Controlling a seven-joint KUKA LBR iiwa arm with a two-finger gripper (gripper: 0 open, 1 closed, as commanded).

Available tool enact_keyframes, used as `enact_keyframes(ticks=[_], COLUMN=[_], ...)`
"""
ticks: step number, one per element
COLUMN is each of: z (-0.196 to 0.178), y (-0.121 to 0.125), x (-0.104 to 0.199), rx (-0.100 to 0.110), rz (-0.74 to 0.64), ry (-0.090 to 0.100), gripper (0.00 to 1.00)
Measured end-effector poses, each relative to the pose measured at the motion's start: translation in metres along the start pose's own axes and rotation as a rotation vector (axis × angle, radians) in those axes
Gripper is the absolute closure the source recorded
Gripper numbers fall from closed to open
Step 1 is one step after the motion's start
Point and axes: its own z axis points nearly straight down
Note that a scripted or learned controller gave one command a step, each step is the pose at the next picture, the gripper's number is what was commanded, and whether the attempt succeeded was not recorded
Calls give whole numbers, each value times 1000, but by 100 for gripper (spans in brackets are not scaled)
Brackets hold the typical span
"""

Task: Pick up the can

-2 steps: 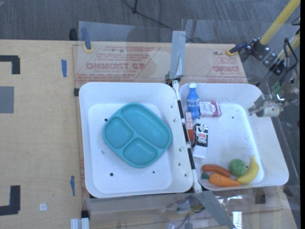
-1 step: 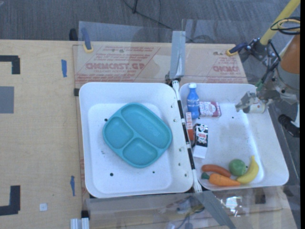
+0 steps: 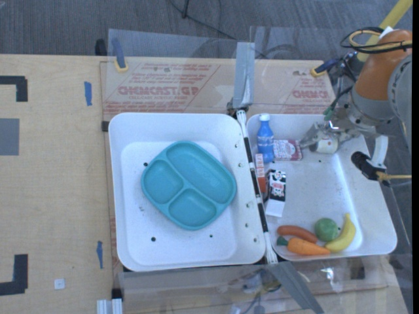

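The can (image 3: pixel 287 150) lies on its side at the far end of the right bin (image 3: pixel 366 241), touching the blue bottle (image 3: pixel 264 138) on the side away from the arm. The tool (image 3: pixel 313 140) hovers just on the arm's side of the can; whether it is spread or pressed together I cannot tell. The likely failures: a lying can may roll as it is squeezed, or the tool may catch the bottle pressed against it and tip it. The milk carton (image 3: pixel 277 186), just nearer the camera than the can, could also be nudged.
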Motion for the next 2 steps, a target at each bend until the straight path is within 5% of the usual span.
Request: enact_keyframes(ticks=[1, 2], z=[-12, -87], y=[2, -4], x=[2, 6], rx=[-3, -16], rz=[-5, 133], ry=[-4, -24], gripper=[100, 100])
